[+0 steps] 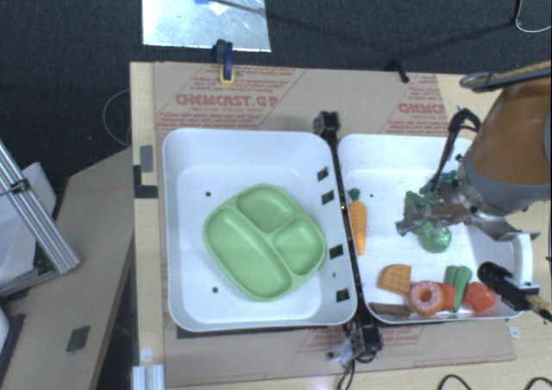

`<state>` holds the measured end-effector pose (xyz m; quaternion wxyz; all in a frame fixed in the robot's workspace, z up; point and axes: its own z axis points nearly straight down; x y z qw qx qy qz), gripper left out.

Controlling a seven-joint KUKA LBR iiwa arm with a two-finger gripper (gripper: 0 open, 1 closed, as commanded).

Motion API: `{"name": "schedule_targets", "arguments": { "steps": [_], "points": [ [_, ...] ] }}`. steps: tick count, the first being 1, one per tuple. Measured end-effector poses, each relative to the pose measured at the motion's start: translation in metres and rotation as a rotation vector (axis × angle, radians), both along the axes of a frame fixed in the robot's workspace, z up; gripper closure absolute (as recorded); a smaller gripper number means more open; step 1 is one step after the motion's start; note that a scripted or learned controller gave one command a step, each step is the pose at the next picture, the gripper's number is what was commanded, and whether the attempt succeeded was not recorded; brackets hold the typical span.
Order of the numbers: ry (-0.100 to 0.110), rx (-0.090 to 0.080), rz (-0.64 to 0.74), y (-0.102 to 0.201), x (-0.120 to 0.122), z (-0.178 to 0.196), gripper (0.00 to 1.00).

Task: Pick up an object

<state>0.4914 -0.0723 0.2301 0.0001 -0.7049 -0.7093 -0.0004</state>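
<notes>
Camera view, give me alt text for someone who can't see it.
A robot arm reaches from the right, its gripper low over a green toy in the right bin. Nearby lie a carrot and donut; the left bin holds a green tray.

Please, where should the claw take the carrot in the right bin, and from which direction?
Probably across the middle of the carrot, coming straight down. It lies flat, long and narrow, green top pointing away from the camera, close beside the bin wall, so the fingers likely fit best across its width.
</notes>
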Motion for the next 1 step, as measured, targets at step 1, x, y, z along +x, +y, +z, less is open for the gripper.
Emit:
{"name": "schedule_targets", "arguments": {
  "steps": [1],
  "points": [
    [-0.002, -0.001, -0.004, -0.0049, 0.0004, 0.0027, 1.00]
  ]
}}
